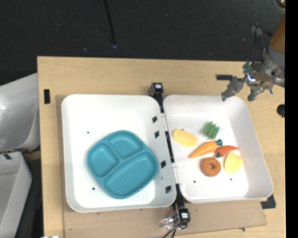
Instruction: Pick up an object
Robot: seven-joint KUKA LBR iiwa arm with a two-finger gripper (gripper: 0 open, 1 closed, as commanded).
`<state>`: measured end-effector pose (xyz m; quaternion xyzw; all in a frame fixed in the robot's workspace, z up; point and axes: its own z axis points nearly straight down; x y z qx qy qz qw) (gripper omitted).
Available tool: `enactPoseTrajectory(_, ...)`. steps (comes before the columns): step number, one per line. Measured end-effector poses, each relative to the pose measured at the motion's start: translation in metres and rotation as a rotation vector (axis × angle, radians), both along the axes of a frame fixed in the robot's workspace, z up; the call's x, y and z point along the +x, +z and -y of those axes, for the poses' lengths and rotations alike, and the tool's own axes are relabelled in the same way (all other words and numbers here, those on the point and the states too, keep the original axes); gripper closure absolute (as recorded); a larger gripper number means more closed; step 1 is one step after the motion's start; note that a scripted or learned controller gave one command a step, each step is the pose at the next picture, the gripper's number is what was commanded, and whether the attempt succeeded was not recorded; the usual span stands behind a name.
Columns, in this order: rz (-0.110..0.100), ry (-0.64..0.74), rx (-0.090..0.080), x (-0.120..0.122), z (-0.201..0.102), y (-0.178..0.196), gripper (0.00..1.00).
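Observation:
The right bin (241, 190) holds several toy foods. A yellow piece (185, 138) lies at its left, with a green broccoli (211, 129) behind. An orange carrot (204, 148) and a red pepper (227, 149) lie mid-bin. In front are an orange donut (211, 166) and a yellow lemon (233, 162). My gripper (242, 92) hangs above the bin's far right corner, well behind the foods. It is open, with nothing between its fingers.
A blue divided plate (121, 163) lies in the left bin (74, 133). A hinged divider (165, 143) separates the bins. The wooden bench (99, 73) runs around them, and a white object (12, 118) stands off the left edge.

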<state>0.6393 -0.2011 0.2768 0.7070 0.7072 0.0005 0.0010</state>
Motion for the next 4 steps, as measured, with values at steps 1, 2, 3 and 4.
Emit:
enactPoseTrajectory(1, -0.006, 0.000, 0.000, 0.002, -0.001, -0.063, 0.00)
enactPoseTrajectory(2, -0.006, -0.001, -0.001, -0.004, 0.006, -0.122, 0.00)
enactPoseTrajectory(3, -0.005, -0.003, -0.001, -0.005, 0.007, -0.174, 0.00)
enactPoseTrajectory(4, 0.002, -0.003, -0.003, -0.003, 0.008, -0.159, 1.00)
